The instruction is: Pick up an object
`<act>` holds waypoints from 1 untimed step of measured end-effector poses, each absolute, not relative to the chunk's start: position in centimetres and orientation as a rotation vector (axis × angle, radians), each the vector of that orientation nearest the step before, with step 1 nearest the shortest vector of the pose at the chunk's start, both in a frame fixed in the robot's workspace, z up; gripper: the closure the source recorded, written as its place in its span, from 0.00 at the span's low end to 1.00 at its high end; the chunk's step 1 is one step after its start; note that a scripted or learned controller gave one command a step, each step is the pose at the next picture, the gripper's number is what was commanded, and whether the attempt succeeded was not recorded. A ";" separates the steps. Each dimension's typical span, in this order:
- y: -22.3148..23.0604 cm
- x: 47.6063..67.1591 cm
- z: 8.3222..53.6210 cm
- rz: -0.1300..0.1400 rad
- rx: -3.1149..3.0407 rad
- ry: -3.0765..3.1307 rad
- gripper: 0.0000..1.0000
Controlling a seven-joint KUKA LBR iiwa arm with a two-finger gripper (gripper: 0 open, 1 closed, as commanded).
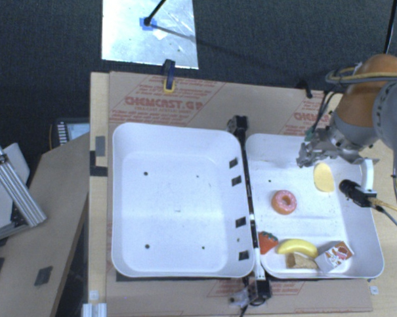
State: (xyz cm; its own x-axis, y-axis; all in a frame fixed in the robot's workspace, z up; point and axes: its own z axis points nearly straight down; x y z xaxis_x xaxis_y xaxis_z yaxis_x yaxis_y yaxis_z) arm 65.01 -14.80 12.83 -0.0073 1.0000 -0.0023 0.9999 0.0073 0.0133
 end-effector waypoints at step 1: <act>-8.1 66.9 8.7 0.004 2.210 2.234 1.00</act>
